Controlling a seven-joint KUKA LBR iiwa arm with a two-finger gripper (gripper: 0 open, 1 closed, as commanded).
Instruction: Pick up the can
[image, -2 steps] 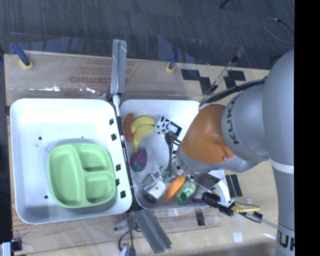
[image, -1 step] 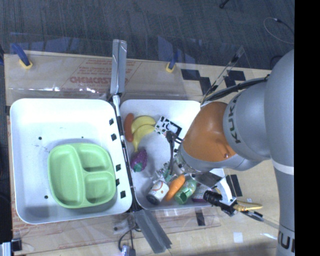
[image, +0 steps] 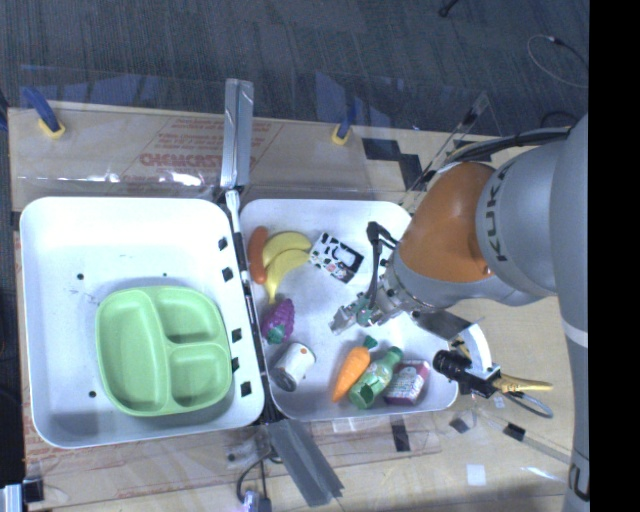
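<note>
White plastic all round as we look down on the two bins, and our target, the can (image: 293, 364), lies tipped on its side near the front left corner of the right-hand bin (image: 300, 212), its dark open end turned toward the front wall and its pale body running back and to the right, so the long axis sits on a diagonal. We have the gripper (image: 358, 316) low over the middle of that same bin, the grey arm with its orange band (image: 450, 240) reaching in from the right. From the gripper, the can lies to the left and toward the front edge, near but clearly apart, with the purple grapes (image: 279, 319) just behind it and the carrot (image: 350, 371) just to its right. How the fingers stand we cannot tell: they are a small metallic blur down there, and we see nothing we could call caught between them. The way we read it, the coming move turns on that short diagonal hop, left and forward, and then on squaring the fingers across the can's narrow width rather than along its length. We judge the carrot the likeliest nuisance, since it lies almost on the line of travel, with the green bottle (image: 376, 376) close beside it. Over in the left bin the green tray (image: 165, 350) sits well clear of all this
</note>
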